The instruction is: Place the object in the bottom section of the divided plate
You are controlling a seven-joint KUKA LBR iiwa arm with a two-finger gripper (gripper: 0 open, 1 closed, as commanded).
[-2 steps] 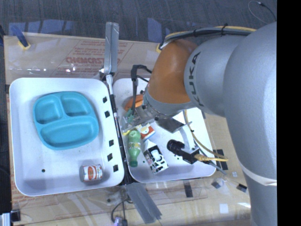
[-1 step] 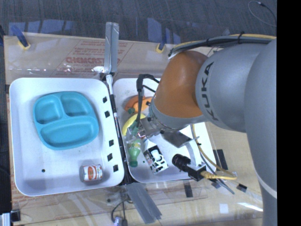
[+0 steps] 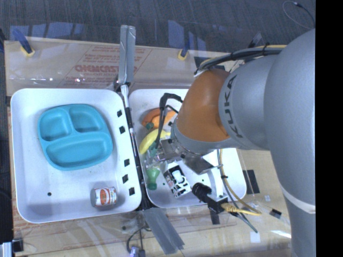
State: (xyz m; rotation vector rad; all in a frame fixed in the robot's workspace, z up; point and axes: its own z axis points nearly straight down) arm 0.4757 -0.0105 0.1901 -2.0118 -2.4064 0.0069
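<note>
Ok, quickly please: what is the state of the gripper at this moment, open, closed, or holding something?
Gripper: it cannot be told; it sits low in the right white bin among the items.

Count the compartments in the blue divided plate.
3. On the blue plate in the left bin: two small sections along its top edge, one wide section along its bottom edge.

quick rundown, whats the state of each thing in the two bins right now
divided plate: flat in the left bin, right way up, nothing in any of its sections
can: lying on its side in the left bin, below the plate, apart from it
banana: lying in the right bin, partly under the arm
orange item: in the right bin above the banana, partly hidden
green item: in the right bin, beside the tool
tool: low over the right bin's pile
</note>
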